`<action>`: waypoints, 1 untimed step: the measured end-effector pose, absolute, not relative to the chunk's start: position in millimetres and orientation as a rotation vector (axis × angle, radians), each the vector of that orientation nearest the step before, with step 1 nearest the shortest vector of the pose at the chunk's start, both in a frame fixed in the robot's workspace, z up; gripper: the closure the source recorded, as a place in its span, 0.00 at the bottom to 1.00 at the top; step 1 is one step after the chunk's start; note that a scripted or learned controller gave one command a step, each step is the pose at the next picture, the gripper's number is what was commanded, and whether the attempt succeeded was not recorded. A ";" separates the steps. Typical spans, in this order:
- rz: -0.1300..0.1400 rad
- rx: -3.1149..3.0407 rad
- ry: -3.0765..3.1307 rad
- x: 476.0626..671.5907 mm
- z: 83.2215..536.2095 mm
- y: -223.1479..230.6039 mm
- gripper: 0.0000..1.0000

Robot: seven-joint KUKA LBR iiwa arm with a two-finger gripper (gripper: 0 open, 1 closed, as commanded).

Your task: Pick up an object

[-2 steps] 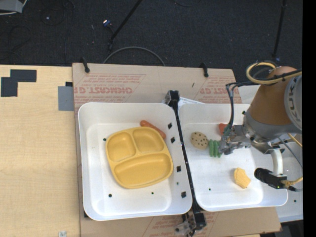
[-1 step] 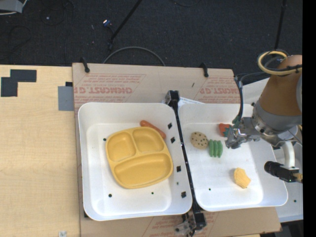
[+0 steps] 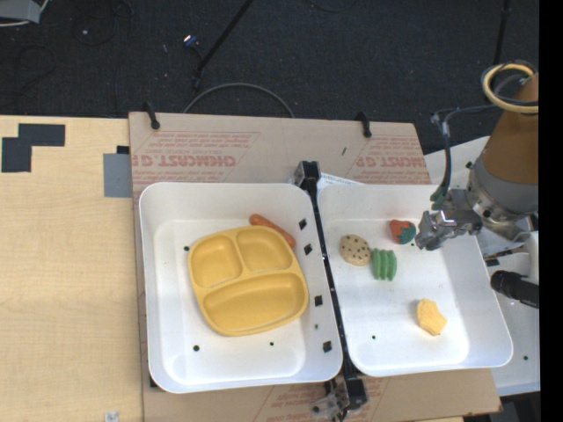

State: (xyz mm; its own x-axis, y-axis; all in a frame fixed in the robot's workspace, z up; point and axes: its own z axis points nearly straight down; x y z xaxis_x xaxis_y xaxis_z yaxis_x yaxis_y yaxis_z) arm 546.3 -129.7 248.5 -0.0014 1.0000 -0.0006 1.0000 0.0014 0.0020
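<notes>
Two white bins lay side by side on a cardboard sheet (image 3: pixel 264 148) printed with red lettering, upside down and too blurred to be read. The left bin (image 3: pixel 163 236) held a yellow divided plate (image 3: pixel 248 280) with an orange carrot (image 3: pixel 271 228) just behind it. The right bin (image 3: pixel 475 341) held a red and green toy (image 3: pixel 403 230), a speckled cookie (image 3: pixel 355 250), a green piece (image 3: pixel 383 264) and a yellow piece (image 3: pixel 431 316). The tool (image 3: pixel 433 232) hung just right of the red and green toy; whether it was open or closed could not be told.

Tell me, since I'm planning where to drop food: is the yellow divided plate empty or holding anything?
Empty. All three compartments of the yellow plate show bare yellow; the orange carrot lies outside it, behind its far rim.
</notes>
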 end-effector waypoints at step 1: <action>-0.001 2.219 2.230 551.0 236.3 -70.6 1.00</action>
State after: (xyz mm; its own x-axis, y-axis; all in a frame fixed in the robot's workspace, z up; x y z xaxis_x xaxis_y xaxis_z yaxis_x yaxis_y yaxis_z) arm 551.0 -70.6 236.3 -0.0050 1.0000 0.0024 1.0000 0.0050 -0.0036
